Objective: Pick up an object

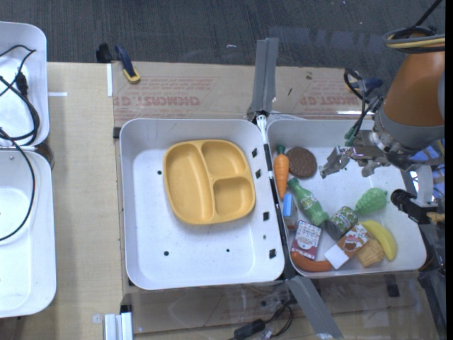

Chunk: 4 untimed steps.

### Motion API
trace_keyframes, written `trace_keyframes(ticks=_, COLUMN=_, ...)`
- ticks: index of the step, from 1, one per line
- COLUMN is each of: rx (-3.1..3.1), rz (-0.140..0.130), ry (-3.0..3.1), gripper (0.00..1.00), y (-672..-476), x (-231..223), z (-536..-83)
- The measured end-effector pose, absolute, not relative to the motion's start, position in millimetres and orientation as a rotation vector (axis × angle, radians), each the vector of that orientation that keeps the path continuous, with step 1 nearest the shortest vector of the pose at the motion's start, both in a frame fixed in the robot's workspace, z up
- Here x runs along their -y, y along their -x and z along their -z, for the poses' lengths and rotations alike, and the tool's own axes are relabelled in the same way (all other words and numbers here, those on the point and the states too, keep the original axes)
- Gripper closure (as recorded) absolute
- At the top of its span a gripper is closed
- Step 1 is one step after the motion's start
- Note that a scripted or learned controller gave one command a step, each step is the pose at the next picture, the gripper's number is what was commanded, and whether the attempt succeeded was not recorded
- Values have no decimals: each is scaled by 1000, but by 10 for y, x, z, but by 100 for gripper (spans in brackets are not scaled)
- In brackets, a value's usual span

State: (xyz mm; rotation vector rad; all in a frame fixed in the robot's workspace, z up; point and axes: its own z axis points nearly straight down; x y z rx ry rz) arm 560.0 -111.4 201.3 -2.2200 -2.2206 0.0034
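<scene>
Nothing picked yet — gripper (pixel 338 163) hangs spread and empty over the right bin (pixel 417 261), toy carrot (pixel 282 170) and brown cookie (pixel 302 161) lying at its 9 o'clock.

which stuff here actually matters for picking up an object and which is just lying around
Belongs to the job:
- gripper
- right bin, with carrot, brown cookie, green bottle, banana, green bumpy toy

Just lying about:
- left bin with yellow divided plate
- blue and yellow clamp
- black cables
</scene>
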Motion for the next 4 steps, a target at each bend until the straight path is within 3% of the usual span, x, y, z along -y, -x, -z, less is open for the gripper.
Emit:
trace_keyframes(ticks=1, rx=2364, rz=-2, ry=2066, gripper=0, y=-5111, x=1071, z=-1037)
trace_keyframes(ticks=2, rx=2405, rz=4, ry=2026, gripper=0, y=-4903, x=1413, z=-930)
trace_keyframes(ticks=3, rx=2400, rz=3, ry=2030, gripper=100, y=-4904, x=1416, z=-1014)
trace_keyframes(ticks=4, rx=2386, rz=-2, ry=2044, gripper=100, y=-5088, x=913, z=-2137)
